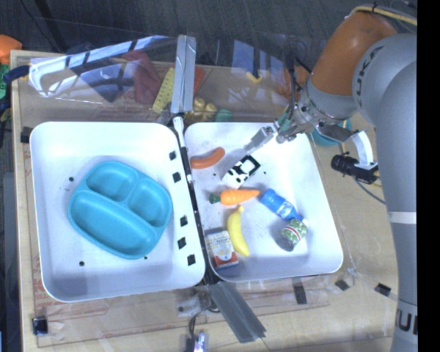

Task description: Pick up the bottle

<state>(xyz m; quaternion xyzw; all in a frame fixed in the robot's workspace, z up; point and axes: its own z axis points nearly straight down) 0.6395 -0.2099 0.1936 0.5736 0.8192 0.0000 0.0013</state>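
The bottle (279, 204) is blue with a pale label and lies on its side in the right bin (319, 196), right of centre. The gripper (242, 169) hangs over that bin's upper middle, up and to the left of the bottle and apart from it. Its black-and-white patterned tip sits just above an orange carrot (238, 196). The grey arm with its orange band (352, 46) reaches in from the upper right. Nothing visible is held by the gripper.
In the right bin also lie a sausage (207, 158), a banana (237, 231), a small carton (221, 248) and a can (292, 233) just below the bottle. The left bin (51, 255) holds a blue divided tray (121, 207).
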